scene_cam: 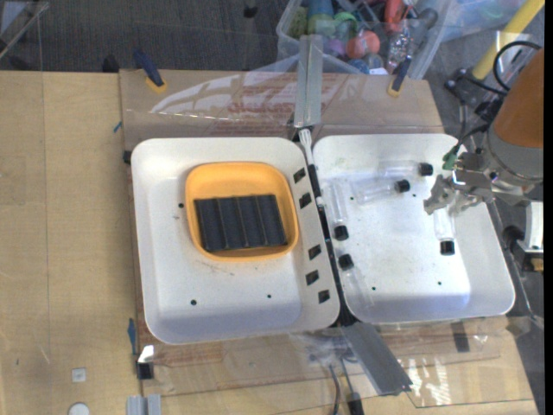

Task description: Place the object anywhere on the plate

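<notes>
Front edge: a grey metal strip [376, 363] lies on the bench just ahead of the seam between the two bins.
Task's thing: the black ribbed block [239, 221] lies flat on the orange plate [200, 180], ribs running front to back. It sits toward the plate's front and inside the rim.
Plate: it stands in the back half of the left bin [155, 232], apart from the bin's walls.
Divider: the seam with black tabs [311, 232] lies between the plate and the right bin [471, 296].
Right bin: small black bits [447, 247] are scattered on its floor, with a clear, hard-to-read piece [371, 188] near the back.
Gripper: the gripper [449, 199] hangs over the right bin's far side, well apart from the block.
Grip: whether it is released or clenched cannot be told from this view, and nothing dark shows in it.
Stage, as judged: the block already rests on the plate, so placing looks done.
Doing it well: hold the arm high and on the right side. Do not cross the divider low, since a brush could slide the plate or tip the block over its rim.
Risk: small, because the block lies flat and looks stable.
</notes>
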{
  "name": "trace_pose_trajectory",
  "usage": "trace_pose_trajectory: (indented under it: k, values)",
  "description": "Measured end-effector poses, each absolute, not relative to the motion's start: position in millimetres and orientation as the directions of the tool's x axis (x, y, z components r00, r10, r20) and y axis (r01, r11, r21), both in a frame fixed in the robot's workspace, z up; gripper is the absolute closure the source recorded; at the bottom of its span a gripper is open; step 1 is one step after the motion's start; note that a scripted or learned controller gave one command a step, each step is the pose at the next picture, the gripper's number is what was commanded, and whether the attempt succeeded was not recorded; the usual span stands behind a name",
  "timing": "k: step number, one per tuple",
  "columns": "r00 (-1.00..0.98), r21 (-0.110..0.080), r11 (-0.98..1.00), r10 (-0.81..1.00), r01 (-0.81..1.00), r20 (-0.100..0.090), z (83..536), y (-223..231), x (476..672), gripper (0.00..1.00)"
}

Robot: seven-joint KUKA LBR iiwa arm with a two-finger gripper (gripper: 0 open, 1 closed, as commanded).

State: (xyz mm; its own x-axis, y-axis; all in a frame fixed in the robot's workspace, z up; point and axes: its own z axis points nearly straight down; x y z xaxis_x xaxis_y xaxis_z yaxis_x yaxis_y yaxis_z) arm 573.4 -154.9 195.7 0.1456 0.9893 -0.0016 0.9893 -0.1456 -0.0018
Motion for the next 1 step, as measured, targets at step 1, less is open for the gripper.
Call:
trace_pose_trajectory:
  k: [1]
  values:
    - [0.146,-0.001,-0.146,0.989,0.989,-0.002,195.8,-155.0,573.4,0.00]
